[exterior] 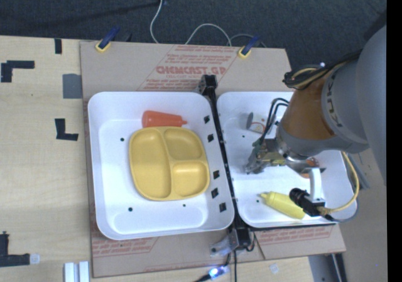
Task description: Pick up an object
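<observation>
My gripper [254, 164] is lowered into the right bin [242, 108], near its left-middle, with the grey and orange wrist above it to the right. A yellow bottle-shaped object [281, 204] lies near the right bin's front edge, below and to the right of the gripper and apart from it. A small grey object [249, 121] sits toward the back of the right bin, above the gripper. In the left bin [103, 168] a yellow divided plate [168, 162] lies flat, with an orange carrot-like object [163, 119] just behind it.
A black divider with clips [218, 155] runs between the two bins. Both bins rest on a cardboard sheet [188, 67] on the wooden bench. The arm's bulk covers the right bin's right side.
</observation>
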